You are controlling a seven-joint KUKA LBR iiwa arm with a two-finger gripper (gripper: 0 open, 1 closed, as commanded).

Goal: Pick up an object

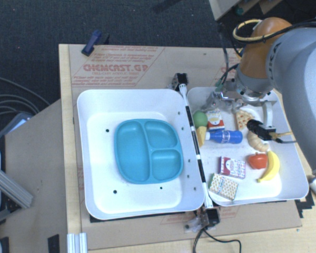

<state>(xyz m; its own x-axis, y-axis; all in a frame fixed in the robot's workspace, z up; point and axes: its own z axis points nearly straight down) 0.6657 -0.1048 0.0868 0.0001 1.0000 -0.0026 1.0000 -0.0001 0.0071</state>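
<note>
On the bench, well off to the view's left of the claw, the left bin carries a blue divided plate lying flat with nothing on it. Across the wall between the bins, the right bin holds the loose items: a green fruit just left of the claw, a red-and-white carton and a blue bottle close below it, and a cracker almost directly under it. Nearer the camera, apart from the claw, lie a red-and-white box and a checkered packet, then a tomato and a banana to the right. The claw hangs over the far end of this bin, above the carton and cracker; how wide it stands cannot be told, and nothing can be seen in its grip. By my reading the approach is made, but the grasp and lift are not yet done, and every object rests in the bin.
</note>
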